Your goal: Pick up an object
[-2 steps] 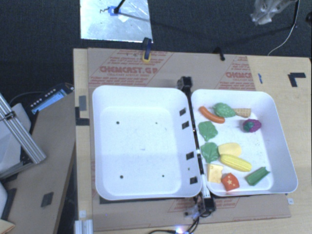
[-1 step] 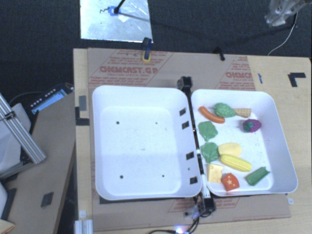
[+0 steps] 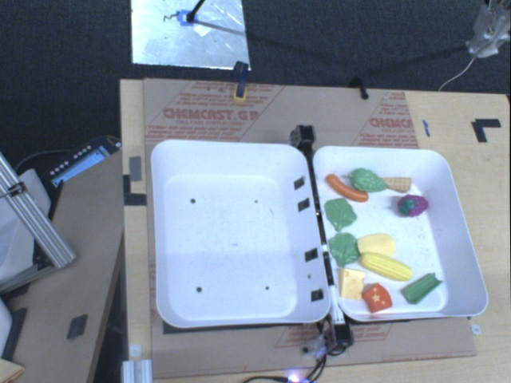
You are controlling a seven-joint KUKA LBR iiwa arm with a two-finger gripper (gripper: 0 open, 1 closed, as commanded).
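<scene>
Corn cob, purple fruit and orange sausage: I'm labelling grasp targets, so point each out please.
corn cob (image 3: 386, 266), camera view, middle of its yellow body.
purple fruit (image 3: 412, 206), camera view, its centre.
orange sausage (image 3: 346, 188), camera view, mid-length.

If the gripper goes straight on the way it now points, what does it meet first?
Probably the dark carpet floor beyond the tan bench: the blurred grey gripper seems to point down there. Depth is unclear.

Fixed overhead cam, slanted on bins (image 3: 239, 154)

"CHEMCAST GP" in red print, repeated on the brown protective sheet (image 3: 209, 112) under the bins.
</scene>
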